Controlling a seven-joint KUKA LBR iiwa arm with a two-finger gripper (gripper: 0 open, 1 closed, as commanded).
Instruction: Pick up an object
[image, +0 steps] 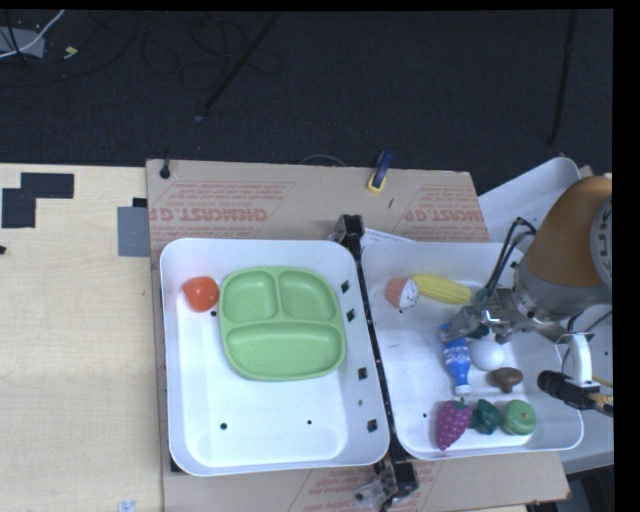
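Note:
In the right bin (420, 420) lie several toys: a yellow corn cob (441, 290), a small pink-and-white piece (402, 293), a blue bottle (457, 365), a white egg (488, 355), a brown piece (506, 379), purple grapes (451, 423), a dark green piece (487, 416) and a green apple (519, 417). My gripper (468, 326) hangs low over the middle of this bin, just above the blue bottle and left of the egg. Nothing can be seen held in it.
The left bin (200, 420) holds a green divided plate (281, 323) and a small orange-red ball (201, 292) at its upper left. The black divider (362, 330) runs between the bins. The arm's orange band (570, 230) is at the right edge. Cardboard lies under both bins.

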